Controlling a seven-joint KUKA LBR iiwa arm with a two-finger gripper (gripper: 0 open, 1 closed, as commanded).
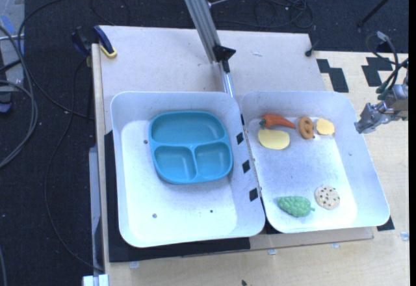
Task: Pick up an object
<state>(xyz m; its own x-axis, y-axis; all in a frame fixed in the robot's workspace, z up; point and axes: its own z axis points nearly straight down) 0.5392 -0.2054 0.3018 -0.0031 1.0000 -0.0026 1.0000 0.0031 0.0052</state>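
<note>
Your pincer (366, 121) sits at the far right, just outside the right-hand shallow white bin's (364, 168) right rim, near its back corner. It reads as a small grey metal cluster; you cannot tell from this view how wide it stands, and nothing is visible in its hold. Judge it unladen.

Nearest candidates lie along the back edge of that bin: a small yellow rounded piece (325, 127), a brown ring-shaped toy doughnut (305, 127) just beside it, then an orange carrot-like toy (278, 121) with a pale yellow oval piece (273, 140) touching or nearly touching below it. Toward the front edge: a round speckled cookie toy (327, 197) and a bumpy green toy (294, 206), near each other.

Risks, as you should weigh them:
- The back-row items are crowded. A descent on one may nudge its neighbour and close on two, or on neither.
- They sit close to the sloping back wall; a finger could catch it.
- The cookie looks flat; fingers may slide over it.
- Coming in over the right rim, a low approach could strike it.

The left bin (130, 213) holds a blue three-compartment plastic tray (192, 147), well apart from the pincer.
</note>
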